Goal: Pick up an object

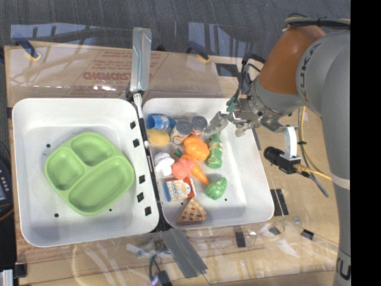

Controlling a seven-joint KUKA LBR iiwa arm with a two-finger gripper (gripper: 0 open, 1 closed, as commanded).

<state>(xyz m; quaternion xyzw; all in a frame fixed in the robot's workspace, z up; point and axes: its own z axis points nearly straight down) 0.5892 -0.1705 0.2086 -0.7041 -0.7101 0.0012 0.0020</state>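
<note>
1. Camera view, layout: I see two white bins. The left bin (36, 213) holds a green divided plate (89, 171). The right bin (253, 183) holds a cluster of toy food: an orange pepper (196, 148), a green broccoli piece (216, 187), a pizza slice (191, 211), a blue can (158, 122).
2. Camera view, arm: The gripper (221, 124) hangs over the right bin's upper edge, just beside the orange pepper. Nothing sits between its fingers; I cannot tell their spread.
3. Step in hand: I judge this the approach phase, with no object lifted.
4. Next move: I would descend on one isolated item; the crowding risks a deflected grasp.
</note>
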